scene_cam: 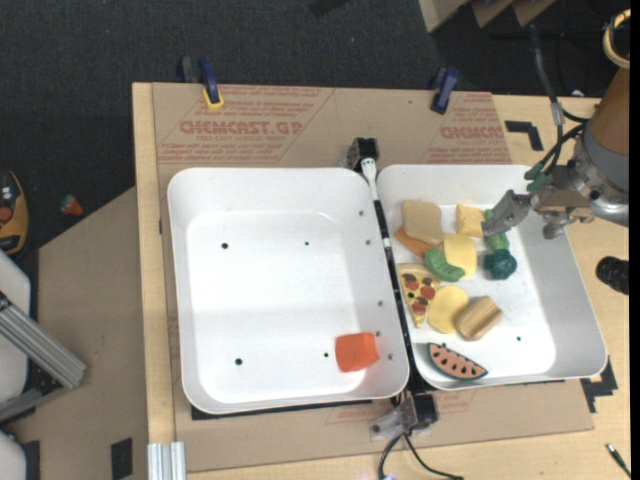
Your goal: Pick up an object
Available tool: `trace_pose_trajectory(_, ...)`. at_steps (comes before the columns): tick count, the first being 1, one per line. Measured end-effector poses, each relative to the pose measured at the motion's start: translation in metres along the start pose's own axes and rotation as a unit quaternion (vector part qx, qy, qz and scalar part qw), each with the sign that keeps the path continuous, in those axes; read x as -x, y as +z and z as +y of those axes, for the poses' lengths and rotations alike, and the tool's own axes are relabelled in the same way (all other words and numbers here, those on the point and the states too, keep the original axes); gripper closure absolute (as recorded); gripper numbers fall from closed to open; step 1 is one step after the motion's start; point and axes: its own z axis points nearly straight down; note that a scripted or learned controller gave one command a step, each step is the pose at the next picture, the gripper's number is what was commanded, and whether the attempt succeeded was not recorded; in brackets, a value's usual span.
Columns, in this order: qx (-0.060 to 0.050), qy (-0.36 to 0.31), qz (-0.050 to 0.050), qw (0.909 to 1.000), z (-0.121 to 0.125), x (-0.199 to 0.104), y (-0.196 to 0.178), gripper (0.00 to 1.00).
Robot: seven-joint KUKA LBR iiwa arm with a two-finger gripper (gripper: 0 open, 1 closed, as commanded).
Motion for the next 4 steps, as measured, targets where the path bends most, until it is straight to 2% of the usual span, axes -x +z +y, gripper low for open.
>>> trace_pose_trajectory(1,-0.004,0.000,0.001,1.0000,-0.031,-0.005,0.190,0.00)
trace_pose_trajectory(2,0.002,0.001,-0.001,1.0000,-0.028,-0.004,0.172,1.00)
trace_pose_trajectory(3,0.007,-0.003,-0.001,1.0000,0.049,-0.044,0.086,1.00)
trace_pose_trajectory(4,0.011,-0.003,0.000,0.9999,0.069,-0.087,-0.093,1.00)
